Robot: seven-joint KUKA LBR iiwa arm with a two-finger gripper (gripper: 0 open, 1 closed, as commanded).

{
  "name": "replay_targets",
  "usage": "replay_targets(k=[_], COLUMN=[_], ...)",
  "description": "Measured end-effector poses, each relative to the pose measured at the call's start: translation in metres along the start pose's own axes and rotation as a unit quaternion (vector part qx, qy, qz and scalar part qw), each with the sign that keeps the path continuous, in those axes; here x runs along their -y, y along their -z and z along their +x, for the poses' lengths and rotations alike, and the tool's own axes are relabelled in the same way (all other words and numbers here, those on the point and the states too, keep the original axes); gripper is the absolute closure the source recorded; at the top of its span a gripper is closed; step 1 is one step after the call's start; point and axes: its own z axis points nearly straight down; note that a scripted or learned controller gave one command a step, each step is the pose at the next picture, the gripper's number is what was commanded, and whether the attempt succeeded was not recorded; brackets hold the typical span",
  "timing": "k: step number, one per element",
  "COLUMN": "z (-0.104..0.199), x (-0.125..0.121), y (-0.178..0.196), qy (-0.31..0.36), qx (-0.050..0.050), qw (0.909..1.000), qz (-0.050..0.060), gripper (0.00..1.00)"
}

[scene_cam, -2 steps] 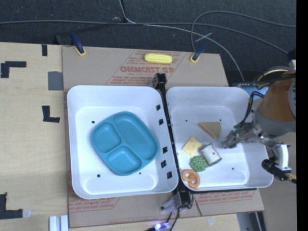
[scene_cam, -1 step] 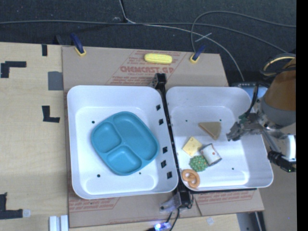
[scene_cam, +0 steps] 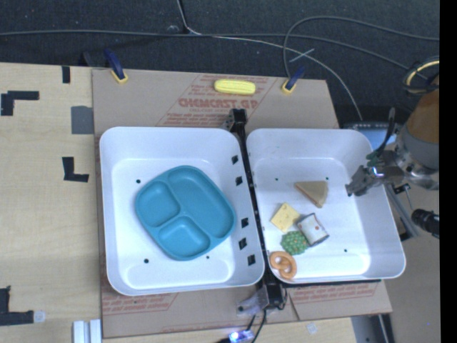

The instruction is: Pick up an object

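Observation:
The right bin holds several small items: a tan wedge, a yellow cheese block, a white and dark can-like piece, a green round piece and an orange pretzel. My gripper hangs over the right bin's right side, to the right of the tan wedge and apart from it. Nothing shows between its fingers. The grey arm with its orange band comes in from the right edge.
The left bin holds a blue divided plate. A yellow corn-like item lies on the cardboard behind the bins. Cables run across the dark background, and clamps hold the cardboard.

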Motion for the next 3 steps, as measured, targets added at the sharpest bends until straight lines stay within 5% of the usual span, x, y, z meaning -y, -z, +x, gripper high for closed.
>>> replay_targets(k=[1,3], z=[0.004,0.111], x=[0.008,-0.002], y=[0.053,0.028], qy=[0.000,0.002], qx=[0.000,-0.001], qw=[1.0000,1.0000], qz=[0.000,0.003], gripper=[1.00,1.00])
